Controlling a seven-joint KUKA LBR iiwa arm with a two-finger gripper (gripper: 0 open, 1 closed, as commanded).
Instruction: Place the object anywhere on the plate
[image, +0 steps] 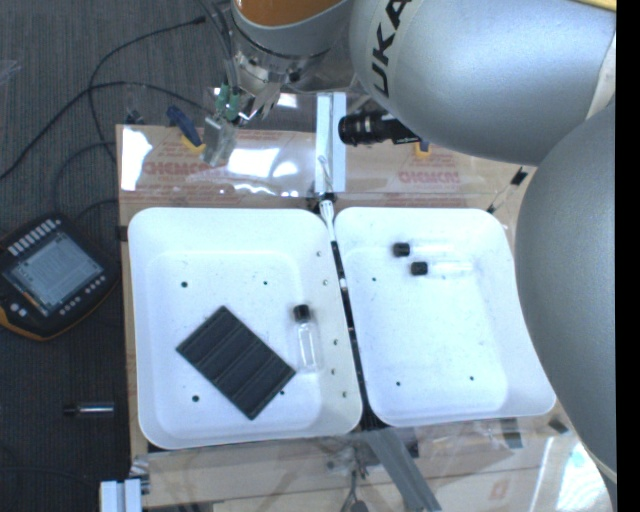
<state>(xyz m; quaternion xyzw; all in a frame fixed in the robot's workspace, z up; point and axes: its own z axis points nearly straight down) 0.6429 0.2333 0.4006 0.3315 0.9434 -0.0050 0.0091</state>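
Note:
A dark ribbed rectangular plate (236, 361) lies flat and turned at an angle in the front half of the left bin (140, 300). Just to its right, near the bin's right wall, lies a clear vial with a black cap (305, 340), cap toward the back. It is apart from the plate. Two more clear vials with black caps (425, 248) (440, 268) lie side by side at the back of the right bin (520, 330). My gripper (220, 135) hangs high beyond the back edge of the left bin, far from the plate and all the vials.
The arm's big grey body (480, 70) covers the upper right and overhangs the right bin's far side. A teach pendant (50, 275) lies on the floor left of the bench. A upright metal post (330, 140) stands behind the divide between the bins.

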